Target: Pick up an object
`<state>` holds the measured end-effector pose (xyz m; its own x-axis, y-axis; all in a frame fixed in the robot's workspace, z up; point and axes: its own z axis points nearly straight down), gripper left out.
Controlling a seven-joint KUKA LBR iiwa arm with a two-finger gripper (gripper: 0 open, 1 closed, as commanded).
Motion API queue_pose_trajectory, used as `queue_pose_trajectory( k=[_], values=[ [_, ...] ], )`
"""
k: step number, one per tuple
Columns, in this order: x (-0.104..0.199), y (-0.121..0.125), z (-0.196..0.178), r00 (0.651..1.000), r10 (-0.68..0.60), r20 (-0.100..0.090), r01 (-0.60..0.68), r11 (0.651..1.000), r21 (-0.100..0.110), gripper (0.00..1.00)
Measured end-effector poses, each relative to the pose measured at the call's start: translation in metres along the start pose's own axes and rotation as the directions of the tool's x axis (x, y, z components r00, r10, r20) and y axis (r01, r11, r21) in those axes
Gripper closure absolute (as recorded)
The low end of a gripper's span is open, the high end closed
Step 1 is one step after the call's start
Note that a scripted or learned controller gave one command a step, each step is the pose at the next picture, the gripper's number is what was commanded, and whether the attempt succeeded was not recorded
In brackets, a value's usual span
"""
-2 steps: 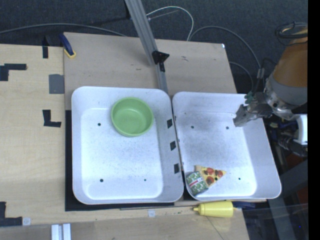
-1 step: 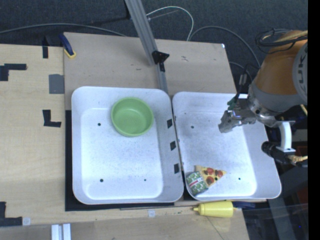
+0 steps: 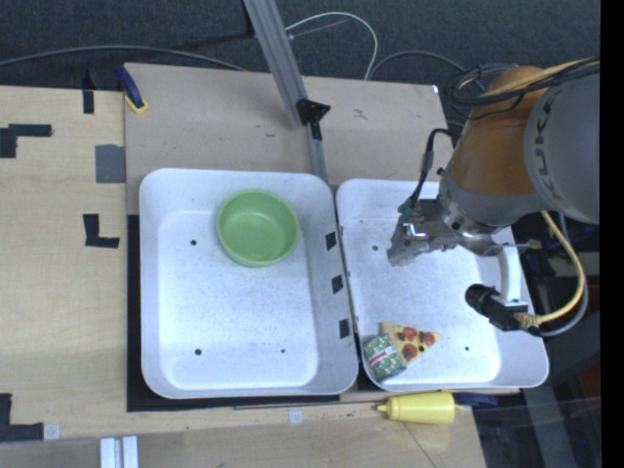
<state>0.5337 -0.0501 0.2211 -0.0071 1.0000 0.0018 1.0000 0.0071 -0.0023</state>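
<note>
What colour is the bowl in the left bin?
Light green; the bowl shows plainly in the camera view, toward the far side of its bin.

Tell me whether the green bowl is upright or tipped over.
Upright: the green bowl sits in the left bin with its round opening facing up.

The green bowl looks like smooth matt plastic. Both white bins are speckled plastic with a slight sheen. The worktop is pale matt wood. The yellow bottle looks glossy plastic.
</note>
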Motion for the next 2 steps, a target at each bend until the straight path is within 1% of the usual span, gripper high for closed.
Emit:
queue_pose_trajectory(
  k=[1, 2],
  values=[
    [0.052, -0.019, 0.002, 1.0, 0.001, 0.0, -0.001, 1.0, 0.002, 1.0],
    [0.101, -0.033, 0.003, 1.0, 0.0, 0.0, 0.0, 1.0, 0.002, 1.0]
  ],
)
